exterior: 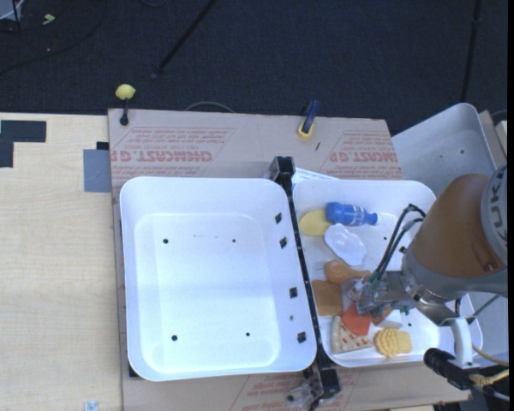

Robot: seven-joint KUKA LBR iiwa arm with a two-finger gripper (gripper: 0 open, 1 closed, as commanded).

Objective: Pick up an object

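Two shallow white plastic bins sat side by side on a brown cardboard sheet [240, 144] printed with red lettering. The left bin [207, 276] showed a bare floor marked by a few small dark dots. The right bin [420, 197] held a cluster of small things: a blue plastic bottle with a white label [349, 214] lying on its side near the far wall, a yellow rounded piece [313, 223] just beside it against the divider, a clear, whitish crumpled piece [346, 246] below the bottle, an orange-brown rounded piece [337, 271] and a flat tan piece [327, 298] nearer the middle. Towards the near wall lay a red block [355, 322], a wedge like a pizza slice [349, 342] and a yellow ridged waffle-like piece [392, 342].

The grey arm with its orange band [450, 229] reached in from the right, and the two-finger gripper [370, 296] was down among the pieces, touching or just above the red block and the tan piece. Whether anything lay between its jaws, or how they stood, could not be told from the clutter.

The cardboard rested on a pale wooden bench [43, 264] bearing dark grey rectangles. A blue-and-yellow clamp [307, 120] and a yellow-topped pin [125, 94] stood at the cardboard's far edge, with dark carpet [257, 41] and cables beyond.
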